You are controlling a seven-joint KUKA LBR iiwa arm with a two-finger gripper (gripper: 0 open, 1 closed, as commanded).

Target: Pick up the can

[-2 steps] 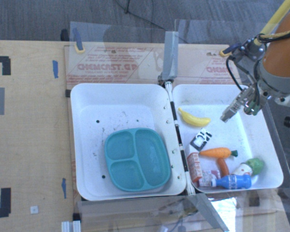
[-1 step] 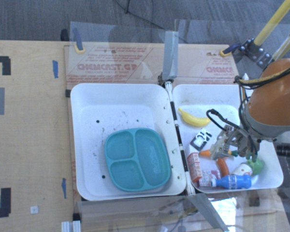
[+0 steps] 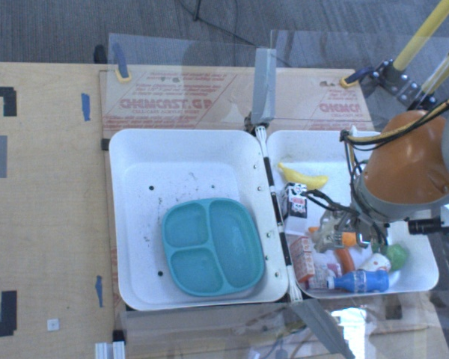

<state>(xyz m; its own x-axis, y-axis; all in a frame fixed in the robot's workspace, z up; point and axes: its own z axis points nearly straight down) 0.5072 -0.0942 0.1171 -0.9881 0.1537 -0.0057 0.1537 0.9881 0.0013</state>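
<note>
The can (image 3: 302, 259), reddish with a pale label, lies on its side near the front left of the right bin (image 3: 426, 275). My gripper (image 3: 331, 232) hangs low over the middle of that bin, just right of and behind the can, under the orange-banded wrist (image 3: 404, 163). Nothing shows in its grasp. Small items crowd around its tip.
Also in the right bin are a yellow banana (image 3: 303, 175), a small black-and-white carton (image 3: 296, 200), an orange carrot (image 3: 345, 258), a blue bottle (image 3: 361, 281), a white piece (image 3: 375, 263) and a green ball (image 3: 397, 256). A teal divided plate (image 3: 212, 247) sits in the left bin (image 3: 135, 170).
</note>
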